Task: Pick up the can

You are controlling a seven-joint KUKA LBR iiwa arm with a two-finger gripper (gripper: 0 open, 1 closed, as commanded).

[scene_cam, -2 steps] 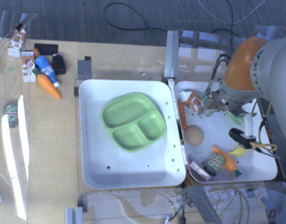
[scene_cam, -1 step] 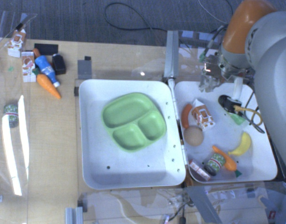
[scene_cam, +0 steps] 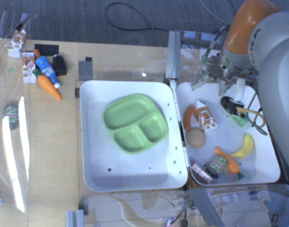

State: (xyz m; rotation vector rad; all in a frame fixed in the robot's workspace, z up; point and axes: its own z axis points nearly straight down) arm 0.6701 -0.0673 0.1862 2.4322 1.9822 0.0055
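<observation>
The can (scene_cam: 216, 166), green with a red and white label, lies on its side near the front edge of the right bin (scene_cam: 265, 171). It touches a toy carrot (scene_cam: 229, 161) on its right. My gripper (scene_cam: 212, 83) hangs over the far edge of the right bin, well behind the can. It is open, its two fingers (scene_cam: 197, 82) spread with nothing between them.
Also in the right bin are a sausage (scene_cam: 188, 118), a small carton (scene_cam: 204, 117), a beige ball (scene_cam: 196, 138), a banana (scene_cam: 243, 146), a dark packet (scene_cam: 201, 172) and a green piece (scene_cam: 239, 120). The left bin (scene_cam: 92, 164) holds a green divided plate (scene_cam: 135, 122). Loose toys (scene_cam: 45, 74) lie on the bench at far left.
</observation>
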